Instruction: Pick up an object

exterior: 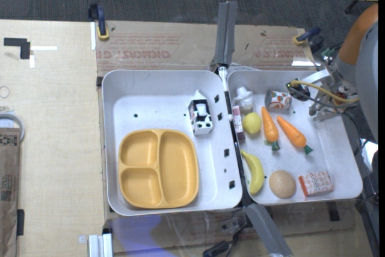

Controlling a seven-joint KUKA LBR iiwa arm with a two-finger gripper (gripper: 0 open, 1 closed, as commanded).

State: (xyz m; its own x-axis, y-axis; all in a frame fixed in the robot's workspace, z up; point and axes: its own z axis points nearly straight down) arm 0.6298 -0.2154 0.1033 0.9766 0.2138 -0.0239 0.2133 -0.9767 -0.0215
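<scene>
Dark carpet beyond your table [48,129]. Your jaws [322,106] hover at the right bin [352,180] far-right edge; can't tell their gap (cables clutter it). Two carrots [292,132] lie just left of them; yellow tray [159,168] in left bin [156,84].

Robotics lab: clamped cardboard sheet [198,45] behind two white bins [114,129], robot arm [361,51] and cabling right of them.
</scene>
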